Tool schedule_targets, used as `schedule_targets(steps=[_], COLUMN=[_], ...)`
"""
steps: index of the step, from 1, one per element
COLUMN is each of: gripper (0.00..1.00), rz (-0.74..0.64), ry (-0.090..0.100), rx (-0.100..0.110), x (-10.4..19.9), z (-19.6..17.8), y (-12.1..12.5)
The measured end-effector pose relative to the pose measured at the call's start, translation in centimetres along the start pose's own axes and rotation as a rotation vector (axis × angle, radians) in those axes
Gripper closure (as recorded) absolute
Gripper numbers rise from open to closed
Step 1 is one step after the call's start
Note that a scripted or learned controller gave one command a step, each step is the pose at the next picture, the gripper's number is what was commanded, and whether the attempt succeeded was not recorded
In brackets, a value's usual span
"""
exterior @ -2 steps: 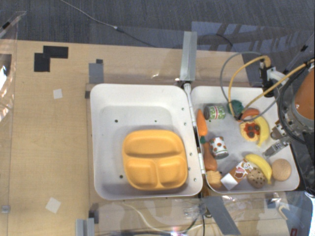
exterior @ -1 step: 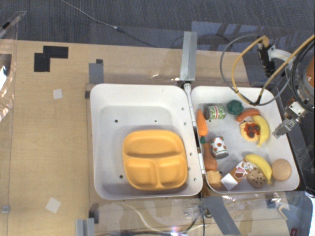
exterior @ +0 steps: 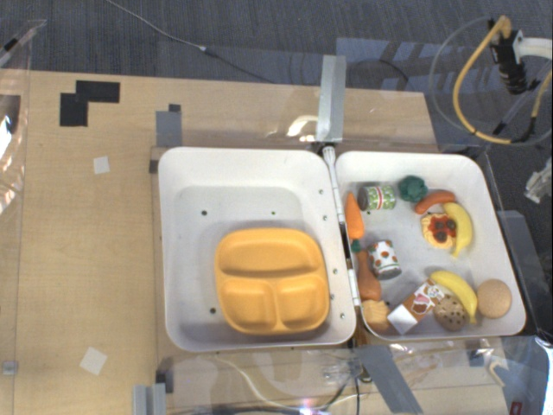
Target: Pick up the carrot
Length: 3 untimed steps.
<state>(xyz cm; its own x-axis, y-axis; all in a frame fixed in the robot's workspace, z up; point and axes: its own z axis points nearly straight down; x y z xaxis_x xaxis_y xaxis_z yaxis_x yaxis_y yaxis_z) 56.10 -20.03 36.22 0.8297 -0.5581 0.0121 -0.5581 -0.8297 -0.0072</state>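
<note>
The carrot is a short orange cone lying lengthwise against the left wall of the right bin, in that bin's far-left part. Its narrow tip points towards the far wall, and a small green stub shows at its near end. A green-labelled can lies just to its right, and a small white and red can sits a little nearer the front.
The left bin holds a yellow compartment tray. The right bin also holds a dark green vegetable, a red sausage, two bananas, a brown bun and several other toy foods. Yellow hose loops at the top right.
</note>
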Motion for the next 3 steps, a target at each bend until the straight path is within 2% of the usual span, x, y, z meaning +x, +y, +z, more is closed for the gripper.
schedule_targets(steps=[1,2,3], gripper=[1.0,1.0,1.0], rz=[-0.186,-0.392,-0.392], ry=[-0.018,-0.003,-0.016], rx=[-0.002,0.0,-0.001], x=[-2.6,3.8,-3.5], z=[13.5,10.1,19.2], y=[-1.9,-1.9,3.0])
